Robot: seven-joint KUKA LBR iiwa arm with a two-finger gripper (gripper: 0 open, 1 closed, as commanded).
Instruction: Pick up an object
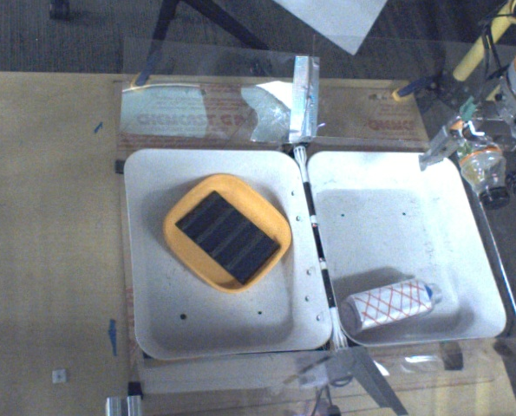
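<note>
Two white bins side by side. Left bin [145, 319] holds a yellow-orange rounded tray with a dark ribbed insert [227, 232], sitting tilted near the bin's centre. Right bin [396, 198] holds a white tube with red crosshatch print [389, 303], lying on its side near that bin's front edge, cap pointing toward its right wall. Gripper [466, 141] sits above the right bin's far right corner, nothing between it and the bin floor visible; whether it is open or closed cannot be told.
</note>
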